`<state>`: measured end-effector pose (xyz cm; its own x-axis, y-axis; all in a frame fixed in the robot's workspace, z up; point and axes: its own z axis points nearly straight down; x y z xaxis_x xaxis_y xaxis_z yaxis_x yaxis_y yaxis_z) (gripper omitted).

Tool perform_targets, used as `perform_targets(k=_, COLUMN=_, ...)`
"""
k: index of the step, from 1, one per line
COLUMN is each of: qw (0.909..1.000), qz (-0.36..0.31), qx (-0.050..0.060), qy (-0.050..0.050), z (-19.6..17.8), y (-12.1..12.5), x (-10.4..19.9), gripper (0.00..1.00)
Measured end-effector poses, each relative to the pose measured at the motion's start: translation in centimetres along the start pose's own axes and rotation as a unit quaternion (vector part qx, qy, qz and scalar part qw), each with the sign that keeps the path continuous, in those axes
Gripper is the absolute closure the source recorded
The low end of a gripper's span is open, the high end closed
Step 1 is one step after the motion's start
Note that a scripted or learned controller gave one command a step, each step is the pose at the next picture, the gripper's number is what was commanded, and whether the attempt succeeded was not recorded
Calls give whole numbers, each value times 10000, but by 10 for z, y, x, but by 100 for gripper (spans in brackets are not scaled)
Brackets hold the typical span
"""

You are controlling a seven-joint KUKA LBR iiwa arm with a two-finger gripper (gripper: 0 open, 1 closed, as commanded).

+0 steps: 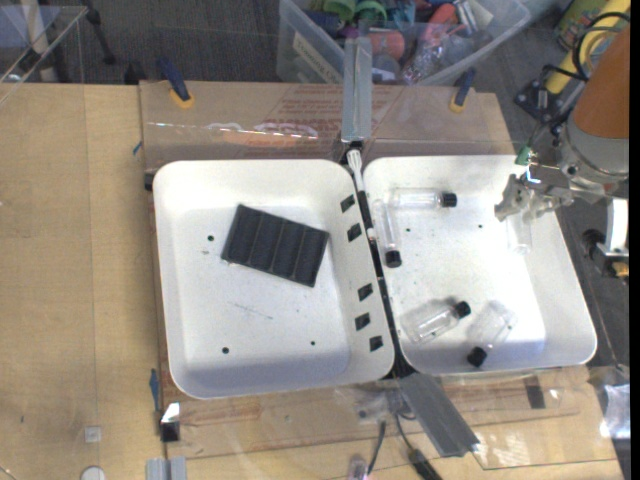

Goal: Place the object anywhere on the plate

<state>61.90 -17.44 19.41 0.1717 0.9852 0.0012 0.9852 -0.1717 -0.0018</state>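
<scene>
A dark, ribbed rectangular plate point(275, 245) lies flat in the left bin point(190, 358), a little above its middle. Several clear vials with black caps lie in the right bin point(560, 338): one near the back point(420, 200), one along the left wall point(385, 238), and two near the front point(437, 318) point(488, 330). My gripper point(518, 213) hangs over the right bin's back right part, apart from every vial. The orange band of the arm point(605, 98) rises above it at the right edge.
A row of black clips point(362, 290) runs down the ridge between the two bins. Behind the bins stands a clear tub of coloured toys point(400, 8). Blue clamps point(180, 93) point(460, 95) hold the backboard. Bare wooden bench point(70, 268) lies to the left.
</scene>
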Motion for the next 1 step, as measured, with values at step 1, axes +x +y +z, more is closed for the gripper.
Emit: perform_targets(k=1, qw=9773, qz=2117, qx=-11, qy=-8, z=-93, y=-16, x=-13, gripper=100)
